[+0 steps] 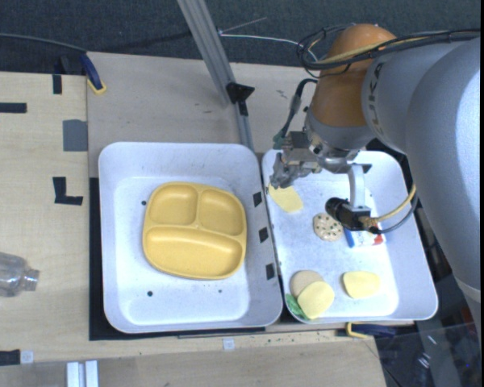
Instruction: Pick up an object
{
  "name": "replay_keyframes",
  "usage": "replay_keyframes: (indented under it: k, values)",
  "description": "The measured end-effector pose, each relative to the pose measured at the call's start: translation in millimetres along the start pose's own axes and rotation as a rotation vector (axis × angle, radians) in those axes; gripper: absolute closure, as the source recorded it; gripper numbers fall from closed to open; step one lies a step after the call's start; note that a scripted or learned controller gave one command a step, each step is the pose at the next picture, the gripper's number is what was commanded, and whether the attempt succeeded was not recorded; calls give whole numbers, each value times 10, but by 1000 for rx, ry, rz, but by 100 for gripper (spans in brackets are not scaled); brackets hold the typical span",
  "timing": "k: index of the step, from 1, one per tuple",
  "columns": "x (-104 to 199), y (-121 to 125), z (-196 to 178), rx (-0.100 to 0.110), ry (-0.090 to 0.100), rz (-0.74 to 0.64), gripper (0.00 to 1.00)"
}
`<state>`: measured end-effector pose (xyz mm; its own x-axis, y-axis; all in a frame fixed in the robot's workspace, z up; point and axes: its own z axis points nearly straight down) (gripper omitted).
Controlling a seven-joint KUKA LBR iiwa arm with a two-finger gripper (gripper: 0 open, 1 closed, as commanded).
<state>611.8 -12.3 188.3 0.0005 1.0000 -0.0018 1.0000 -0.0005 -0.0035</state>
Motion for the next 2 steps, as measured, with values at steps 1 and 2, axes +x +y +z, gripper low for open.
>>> replay_keyframes:
  k: [1, 2]
  values:
    - [-119, -84, -96, -1, 2, -1, 100]
    - [-112, -273, 8, 1, 0, 0, 100]
